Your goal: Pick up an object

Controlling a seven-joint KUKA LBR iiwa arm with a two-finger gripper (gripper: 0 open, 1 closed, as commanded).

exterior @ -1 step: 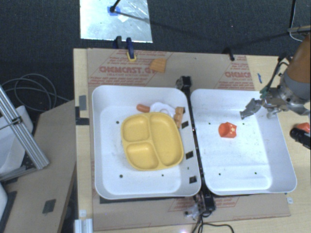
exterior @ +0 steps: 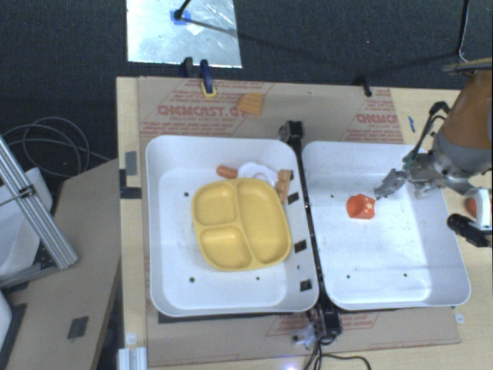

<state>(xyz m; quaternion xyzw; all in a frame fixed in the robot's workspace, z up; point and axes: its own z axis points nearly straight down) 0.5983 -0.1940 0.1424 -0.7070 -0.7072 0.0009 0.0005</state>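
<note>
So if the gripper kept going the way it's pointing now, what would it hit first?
Probably the small red object in the right bin. The gripper points down-left toward it, though height above the floor is unclear.

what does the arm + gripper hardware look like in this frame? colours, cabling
The arm enters from the right: an orange band above a grey wrist section. The gripper is grey metal with thin fingers. A dark cable loops along the wrist near the upper edge. A white and black fitting sits low on the arm at the frame's right edge.

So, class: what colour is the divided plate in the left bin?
Yellow plate, clearest in the camera view.
</note>
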